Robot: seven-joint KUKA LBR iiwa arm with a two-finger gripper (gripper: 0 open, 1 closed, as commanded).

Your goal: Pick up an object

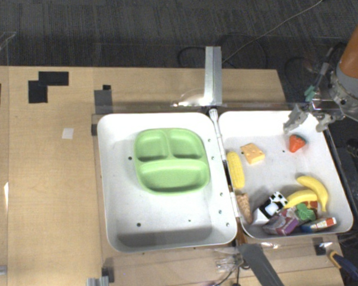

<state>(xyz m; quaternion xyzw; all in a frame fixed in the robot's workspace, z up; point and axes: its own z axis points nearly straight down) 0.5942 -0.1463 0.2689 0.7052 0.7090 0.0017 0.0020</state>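
A wooden worktop (45,192) seen from above, carrying two shallow white bins side by side. The left bin (120,231) holds a green divided plate (171,159) lying flat near its middle. The right bin (341,203) holds a scatter of toy foods. A red strawberry (297,143) sits near the bin's far right corner. A yellow cheese wedge (253,153) lies toward the far left part, and a corn cob (236,169) lies along the left wall just beside it. Two bananas (310,192) rest near the right wall toward the near edge. Touching them, a cluster fills the near edge: a black-and-white block (273,204), a green piece (305,212), a purple piece (285,225) and a small red-and-white tube (322,224). A brown speckled stick (244,206) lies along the left wall near the front.

The grey arm with its orange band enters from the right edge. Its pincer (308,117) hangs over the bin's far right corner, fingers apart with nothing between them, just above and beside the strawberry, not touching it.
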